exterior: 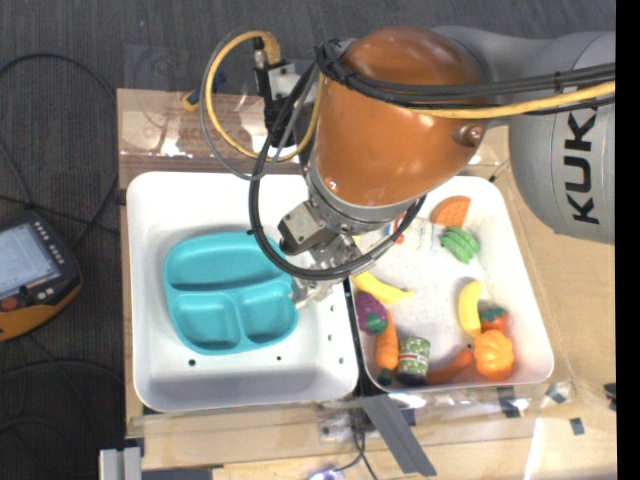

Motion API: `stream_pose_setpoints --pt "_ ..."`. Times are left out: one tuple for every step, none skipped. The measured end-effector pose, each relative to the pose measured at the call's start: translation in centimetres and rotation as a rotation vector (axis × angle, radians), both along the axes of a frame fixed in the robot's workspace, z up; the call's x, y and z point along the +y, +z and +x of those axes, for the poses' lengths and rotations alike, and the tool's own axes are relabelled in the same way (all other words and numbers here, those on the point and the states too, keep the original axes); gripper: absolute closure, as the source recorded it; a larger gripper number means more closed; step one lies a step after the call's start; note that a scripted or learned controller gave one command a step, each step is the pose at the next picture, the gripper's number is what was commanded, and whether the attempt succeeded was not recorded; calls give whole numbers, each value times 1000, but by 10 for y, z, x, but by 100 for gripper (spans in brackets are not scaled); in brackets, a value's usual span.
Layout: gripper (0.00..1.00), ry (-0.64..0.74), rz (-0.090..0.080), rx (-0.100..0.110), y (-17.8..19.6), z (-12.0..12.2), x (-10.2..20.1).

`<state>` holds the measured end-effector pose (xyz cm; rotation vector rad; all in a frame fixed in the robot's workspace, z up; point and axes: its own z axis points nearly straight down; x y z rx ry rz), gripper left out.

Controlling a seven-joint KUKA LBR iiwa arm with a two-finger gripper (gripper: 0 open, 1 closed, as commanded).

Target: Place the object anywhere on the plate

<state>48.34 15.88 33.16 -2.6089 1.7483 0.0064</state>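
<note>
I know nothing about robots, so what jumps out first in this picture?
The big grey arm with its orange band looms over the middle, reaching in from the right and hiding part of both bins. Below it, a turquoise divided plate lies in the left bin. The right bin holds a bright jumble of toy food, among them a yellow banana and an orange pepper.

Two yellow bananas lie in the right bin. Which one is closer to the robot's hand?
The banana at the bin's left side, above the purple eggplant; the other banana lies farther right, beside the orange pumpkin.
</note>
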Motion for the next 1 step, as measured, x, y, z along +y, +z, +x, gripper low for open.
stream_pose_setpoints --pt "100 -25 1 -1 -21 1 -6"
